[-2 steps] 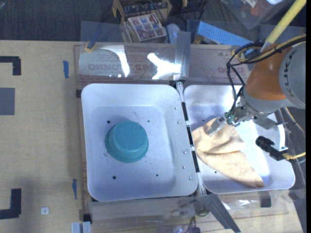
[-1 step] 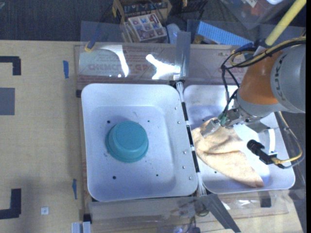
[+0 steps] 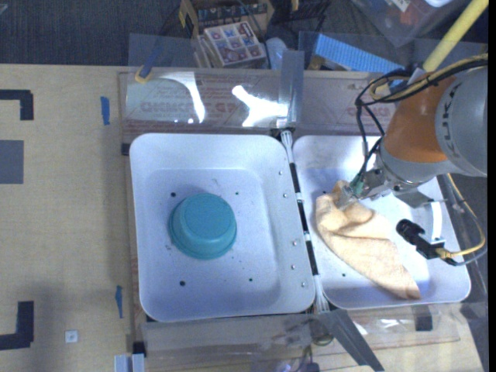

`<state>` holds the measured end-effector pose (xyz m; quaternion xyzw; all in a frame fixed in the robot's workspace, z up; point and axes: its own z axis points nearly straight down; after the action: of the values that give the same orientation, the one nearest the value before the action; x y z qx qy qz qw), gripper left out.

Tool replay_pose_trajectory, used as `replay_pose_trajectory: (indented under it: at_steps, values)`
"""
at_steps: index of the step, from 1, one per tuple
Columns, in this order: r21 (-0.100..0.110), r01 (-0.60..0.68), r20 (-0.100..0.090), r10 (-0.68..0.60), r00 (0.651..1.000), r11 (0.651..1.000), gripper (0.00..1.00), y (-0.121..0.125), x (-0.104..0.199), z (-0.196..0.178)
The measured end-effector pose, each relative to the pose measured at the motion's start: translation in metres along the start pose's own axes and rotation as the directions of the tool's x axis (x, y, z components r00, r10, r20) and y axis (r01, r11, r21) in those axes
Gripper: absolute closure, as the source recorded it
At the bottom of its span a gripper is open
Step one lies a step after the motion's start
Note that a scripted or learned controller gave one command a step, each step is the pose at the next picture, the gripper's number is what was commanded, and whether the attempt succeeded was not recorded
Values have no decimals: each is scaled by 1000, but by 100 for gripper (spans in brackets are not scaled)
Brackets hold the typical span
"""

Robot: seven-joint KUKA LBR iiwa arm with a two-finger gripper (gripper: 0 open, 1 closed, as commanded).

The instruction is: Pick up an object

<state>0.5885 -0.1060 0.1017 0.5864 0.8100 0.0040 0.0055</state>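
Gripper (image 3: 350, 193) sat at the tan cloth's (image 3: 364, 246) upper edge in the right bin (image 3: 457, 289), finger state unclear, teal bowl (image 3: 203, 225) in the left bin (image 3: 155, 169)

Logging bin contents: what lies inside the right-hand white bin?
A crumpled tan cloth lies in the right white bin, with the gripper at its upper end. Whatever lies beneath the cloth is hidden.
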Motion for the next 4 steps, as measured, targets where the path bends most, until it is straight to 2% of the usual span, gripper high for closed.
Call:
replay_pose_trajectory:
  at_steps: [1, 2, 3, 4]
  values:
    - [0, 0, 0, 0, 1000, 1000, 0, 0, 0, 0]
    - [-3, -1, 2, 1, 1000, 1000, 100, 1, -1, -11]
    - [-3, -1, 2, 1, 1000, 1000, 0, 1, -1, -11]
    - [4, 14, 1, -14, 1000, 1000, 0, 6, 4, 11]
